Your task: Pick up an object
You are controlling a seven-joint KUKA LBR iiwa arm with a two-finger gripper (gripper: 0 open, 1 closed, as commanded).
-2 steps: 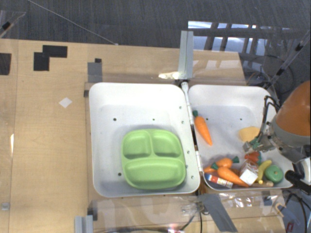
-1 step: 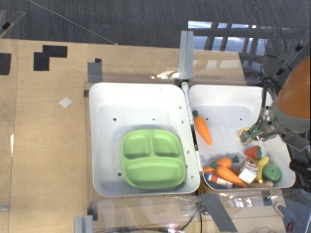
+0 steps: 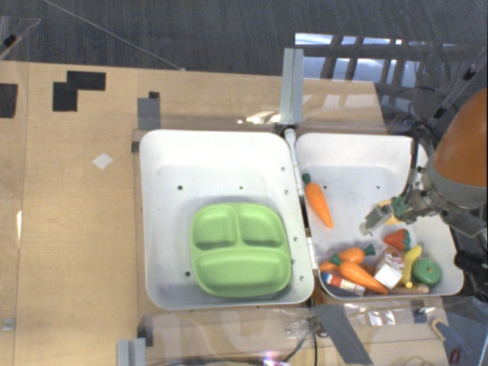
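My gripper (image 3: 381,216) hangs low over the right bin (image 3: 358,158), near its right side, just above a heap of toy food. An orange carrot with a green top (image 3: 319,204) lies by itself to the gripper's left, close to the divider between the bins. In the heap at the bin's front right are a second carrot (image 3: 364,277), a red piece (image 3: 396,240), a yellow banana (image 3: 412,261), a green round piece (image 3: 427,271) and a small white packet (image 3: 389,269). A bit of yellow shows right at the gripper's tip.
The left bin (image 3: 175,166) holds a green divided plate (image 3: 240,248) toward its front. The arm's orange band (image 3: 461,147) looms over the right bin's right edge. A metal post (image 3: 292,82) stands behind the divider.
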